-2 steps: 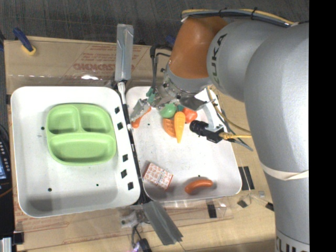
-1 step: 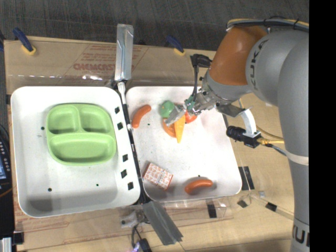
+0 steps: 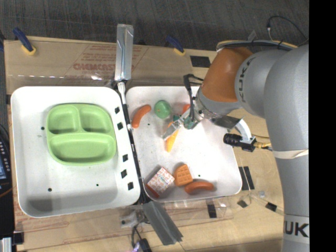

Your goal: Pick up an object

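Note:
The right bin [image 3: 226, 156] holds several small toy foods. An orange sausage [image 3: 140, 115] lies near its left wall, and a green ball [image 3: 162, 108] sits just right of that. A yellow-orange piece [image 3: 171, 141] lies near the middle. My gripper [image 3: 178, 125] hangs low over the bin, its tip right above and touching or nearly touching the yellow-orange piece, just below and to the right of the green ball. A small orange bit [image 3: 186, 108] peeks out beside the gripper body.
Along the right bin's front wall lie a patterned small box [image 3: 160, 181], an orange waffle piece [image 3: 182, 175] and a red-orange sausage [image 3: 199, 186]. The left bin [image 3: 26, 156] holds a green divided plate [image 3: 81, 133]. The arm's orange band [image 3: 226, 77] hangs over the right bin's back right corner.

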Action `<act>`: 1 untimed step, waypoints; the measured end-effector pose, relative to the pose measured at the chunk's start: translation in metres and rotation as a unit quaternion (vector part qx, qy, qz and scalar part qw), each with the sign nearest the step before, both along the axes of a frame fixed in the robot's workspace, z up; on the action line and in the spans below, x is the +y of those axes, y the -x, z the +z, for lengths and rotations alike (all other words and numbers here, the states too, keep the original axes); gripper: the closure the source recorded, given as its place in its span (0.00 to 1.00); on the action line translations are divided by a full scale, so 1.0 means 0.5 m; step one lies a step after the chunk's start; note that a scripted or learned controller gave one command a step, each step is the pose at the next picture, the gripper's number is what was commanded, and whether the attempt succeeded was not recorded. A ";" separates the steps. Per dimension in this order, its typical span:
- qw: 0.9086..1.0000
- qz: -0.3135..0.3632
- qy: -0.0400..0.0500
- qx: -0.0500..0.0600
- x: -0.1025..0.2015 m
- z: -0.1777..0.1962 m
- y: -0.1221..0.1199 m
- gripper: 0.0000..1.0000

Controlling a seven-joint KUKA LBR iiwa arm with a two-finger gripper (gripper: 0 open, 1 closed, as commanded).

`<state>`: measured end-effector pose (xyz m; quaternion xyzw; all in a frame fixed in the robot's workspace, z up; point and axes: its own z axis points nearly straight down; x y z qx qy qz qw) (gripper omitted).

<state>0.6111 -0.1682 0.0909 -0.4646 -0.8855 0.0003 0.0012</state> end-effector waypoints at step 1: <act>1.000 0.002 0.000 0.000 -0.001 0.019 -0.001 1.00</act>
